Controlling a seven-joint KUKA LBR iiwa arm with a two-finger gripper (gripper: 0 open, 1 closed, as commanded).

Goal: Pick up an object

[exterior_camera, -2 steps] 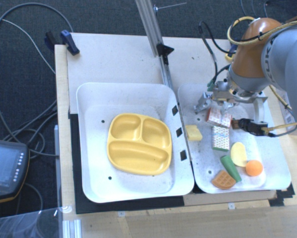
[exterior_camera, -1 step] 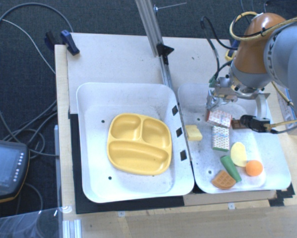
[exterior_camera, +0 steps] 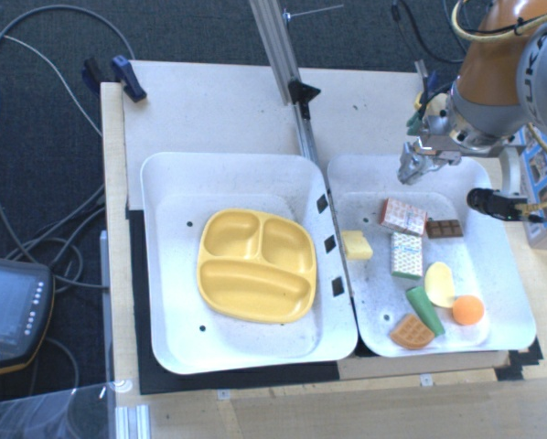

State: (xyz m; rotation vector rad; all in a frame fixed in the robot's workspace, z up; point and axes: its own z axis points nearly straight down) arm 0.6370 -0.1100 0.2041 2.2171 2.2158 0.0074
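On the table point(exterior_camera: 209, 90), the yellow plate point(exterior_camera: 255, 265) fills the left bin point(exterior_camera: 164, 245); toys crowd the right bin point(exterior_camera: 516, 291), where the claw point(exterior_camera: 412, 167) hovers by the far wall, seemingly pressed together and empty; descending there risks striking the rim, well short of the pink box point(exterior_camera: 403, 216).

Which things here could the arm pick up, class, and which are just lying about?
Job: gripper; red box; chocolate bar; yellow block; green-white box; orange ball; waffle.

Lying about: yellow divided plate; blue clamp; cables.
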